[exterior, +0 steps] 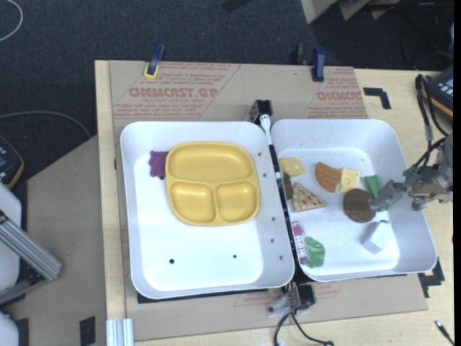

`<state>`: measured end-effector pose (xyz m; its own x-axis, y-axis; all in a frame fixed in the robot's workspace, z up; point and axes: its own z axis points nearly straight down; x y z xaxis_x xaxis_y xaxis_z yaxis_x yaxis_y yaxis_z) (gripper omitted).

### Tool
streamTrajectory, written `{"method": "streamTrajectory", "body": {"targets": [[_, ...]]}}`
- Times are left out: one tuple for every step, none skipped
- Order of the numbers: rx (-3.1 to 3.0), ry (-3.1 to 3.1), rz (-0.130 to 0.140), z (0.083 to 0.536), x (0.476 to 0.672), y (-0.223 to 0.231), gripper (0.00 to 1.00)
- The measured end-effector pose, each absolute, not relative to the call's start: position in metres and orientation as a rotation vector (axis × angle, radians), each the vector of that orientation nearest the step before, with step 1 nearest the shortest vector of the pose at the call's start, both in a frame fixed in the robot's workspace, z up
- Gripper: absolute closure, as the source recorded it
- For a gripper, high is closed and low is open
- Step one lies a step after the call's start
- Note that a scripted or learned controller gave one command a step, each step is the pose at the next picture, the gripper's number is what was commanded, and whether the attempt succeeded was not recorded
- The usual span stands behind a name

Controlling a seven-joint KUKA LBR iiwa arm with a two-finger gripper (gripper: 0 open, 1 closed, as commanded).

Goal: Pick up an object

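Note:
My gripper point(387, 195) reaches in over the right edge of the right bin point(403, 150), low above its floor. Its tip sits right beside a brown round disc point(356, 205) and a green piece point(372, 185). A grey-white block point(374, 238) lies just in front of it. Further left in that bin are a yellow cube point(350, 179), an orange-brown bread piece point(326, 176), a pizza slice point(306, 198), a pale cheese wedge point(292, 166) and a green and pink packet point(310, 250). I see nothing lifted.
The left bin point(187, 265) holds a yellow divided plate point(212, 182) with a purple object point(157, 163) at its left side. A black divider strip point(277, 186) runs between the bins. Cables point(431, 121) hang at the right edge.

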<state>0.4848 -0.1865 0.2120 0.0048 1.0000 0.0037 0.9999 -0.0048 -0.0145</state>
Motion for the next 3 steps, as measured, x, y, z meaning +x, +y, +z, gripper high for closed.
{"method": "streamTrajectory", "body": {"targets": [[-2.221,-2.221,0.0,0.219,0.488,-0.186,0.0],[-2.219,-2.219,0.001,0.178,0.49,-0.181,0.0],[-2.219,-2.217,0.002,0.116,0.486,-0.184,0.0]]}}
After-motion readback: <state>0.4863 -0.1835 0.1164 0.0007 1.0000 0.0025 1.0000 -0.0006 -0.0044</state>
